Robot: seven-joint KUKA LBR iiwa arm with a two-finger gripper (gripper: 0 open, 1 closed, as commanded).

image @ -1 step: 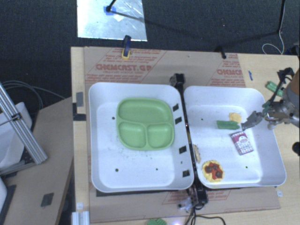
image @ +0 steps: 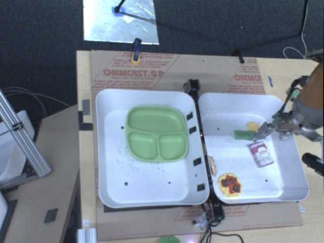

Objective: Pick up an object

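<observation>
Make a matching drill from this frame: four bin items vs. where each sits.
Items:
1. green divided plate
2. pizza toy
3. red-and-white packet
4. green stick

Places:
A. right bin, near front-left corner
B. left bin, middle
C. right bin, just left of the claw
D. right bin, just below the claw

Pairs: 1-B, 2-A, 3-D, 4-C

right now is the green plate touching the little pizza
Apart. The camera view shows the green plate in the left bin and the little pizza in the right bin, the bin walls between them.
</observation>
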